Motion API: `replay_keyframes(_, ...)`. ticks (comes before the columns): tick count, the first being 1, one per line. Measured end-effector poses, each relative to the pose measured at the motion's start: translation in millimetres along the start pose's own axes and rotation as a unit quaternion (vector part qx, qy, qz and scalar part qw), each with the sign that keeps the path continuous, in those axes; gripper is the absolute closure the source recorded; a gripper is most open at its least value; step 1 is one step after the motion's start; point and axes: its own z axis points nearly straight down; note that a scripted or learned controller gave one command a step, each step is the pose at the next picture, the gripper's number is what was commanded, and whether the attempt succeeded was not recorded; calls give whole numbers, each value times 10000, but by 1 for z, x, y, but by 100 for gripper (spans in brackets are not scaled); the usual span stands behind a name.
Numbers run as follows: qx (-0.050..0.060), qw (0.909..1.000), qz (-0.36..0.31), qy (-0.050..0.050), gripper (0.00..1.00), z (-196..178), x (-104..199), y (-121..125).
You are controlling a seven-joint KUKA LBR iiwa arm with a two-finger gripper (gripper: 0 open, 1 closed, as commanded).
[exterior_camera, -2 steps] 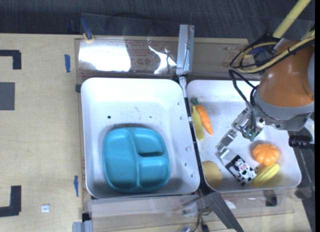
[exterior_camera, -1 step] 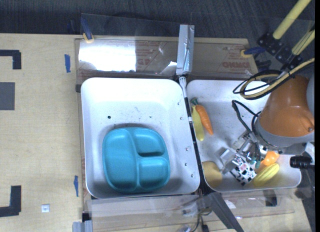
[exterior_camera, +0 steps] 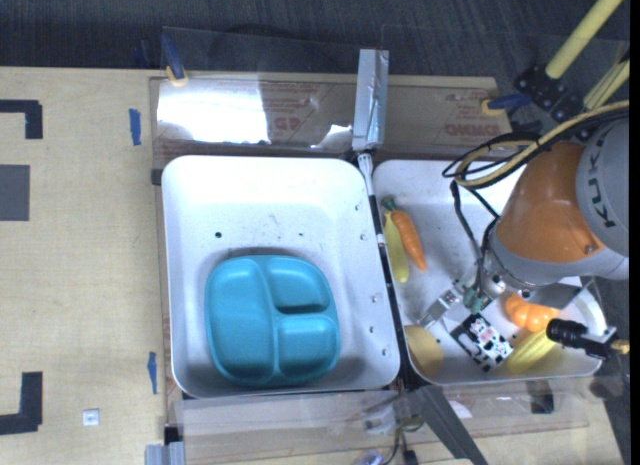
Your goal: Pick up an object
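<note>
My gripper (exterior_camera: 470, 321) hangs low over the front of the right bin (exterior_camera: 432, 191), under the arm's orange band (exterior_camera: 545, 215). Its tip is dark and cluttered, with a black-and-white piece just in front of it. An orange carrot (exterior_camera: 407, 238) lies beside a yellow piece (exterior_camera: 396, 259) along the bin's left wall. A tan round object (exterior_camera: 424, 350) rests in the front left corner. To the right of the gripper lie an orange object (exterior_camera: 528, 313) and a yellow object (exterior_camera: 530, 351), both partly hidden by the arm. Nothing shows clearly in the gripper's grasp.
The left bin (exterior_camera: 260, 178) holds a blue divided plate (exterior_camera: 270, 318) towards its front. A clear upright panel (exterior_camera: 262, 113) stands behind the bins. Cables (exterior_camera: 500, 158) loop off the arm over the right bin's back. A yellow pole (exterior_camera: 598, 15) slants at the top right.
</note>
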Motion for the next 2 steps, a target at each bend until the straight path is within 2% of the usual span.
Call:
replay_keyframes(1,-14,9995,319,-4,0,0,-23,-49)
replay_keyframes(2,-25,9995,317,-10,100,-10,-23,-48)
